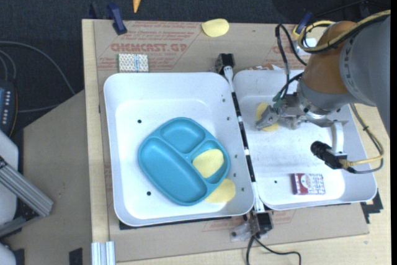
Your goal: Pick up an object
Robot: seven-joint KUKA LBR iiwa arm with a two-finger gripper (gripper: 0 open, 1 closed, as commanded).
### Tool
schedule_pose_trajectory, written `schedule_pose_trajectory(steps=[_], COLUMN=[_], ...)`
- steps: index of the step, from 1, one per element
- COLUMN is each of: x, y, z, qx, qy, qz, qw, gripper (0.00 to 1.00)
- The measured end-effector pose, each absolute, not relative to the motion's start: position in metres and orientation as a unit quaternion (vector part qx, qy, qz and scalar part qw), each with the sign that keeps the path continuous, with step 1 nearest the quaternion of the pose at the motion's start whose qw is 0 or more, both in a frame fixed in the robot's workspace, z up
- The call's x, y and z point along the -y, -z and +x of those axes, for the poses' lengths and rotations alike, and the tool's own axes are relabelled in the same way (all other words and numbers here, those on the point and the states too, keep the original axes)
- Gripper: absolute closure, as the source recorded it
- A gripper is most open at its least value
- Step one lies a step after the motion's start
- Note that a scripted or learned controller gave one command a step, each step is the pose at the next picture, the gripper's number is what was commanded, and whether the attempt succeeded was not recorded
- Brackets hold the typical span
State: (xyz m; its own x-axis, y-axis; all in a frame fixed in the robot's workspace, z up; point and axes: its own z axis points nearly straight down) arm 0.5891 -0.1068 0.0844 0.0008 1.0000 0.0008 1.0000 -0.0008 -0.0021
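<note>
A yellow flat piece (265, 119) lies in the right bin (347, 192), near its left wall. My gripper (279, 112) hangs over that piece's right edge and hides part of it, with the grey arm and its orange band behind it to the right. A red and white packet (307, 183) rests near the right bin's front. In the left bin (124, 102) sits a blue divided tray (173, 161) with a yellow piece (209, 161) in one compartment. Another yellow piece (221, 192) lies beside the tray's front edge.
On the bench behind the bins lie a yellow piece (215, 27), a small patterned packet (133, 62) and a blue clip (116, 18). A small orange carrot-shaped item (137, 0) is on the dark floor. A black clamp (226, 62) joins the bins.
</note>
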Motion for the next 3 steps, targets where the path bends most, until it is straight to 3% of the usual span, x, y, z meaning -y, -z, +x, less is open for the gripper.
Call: schedule_pose_trajectory(steps=[1, 2, 3], x=[0.105, 0.105, 0.104], y=[-0.085, -0.085, -0.085], z=[0.614, 0.592, 0.615], qx=[0.707, 0.707, 0.707], qy=[0.0002, -0.0006, 0.0003], qz=[-0.707, -0.707, -0.707], qw=[-0.001, 0.001, -0.001], gripper=[0.0, 0.0, 0.0])
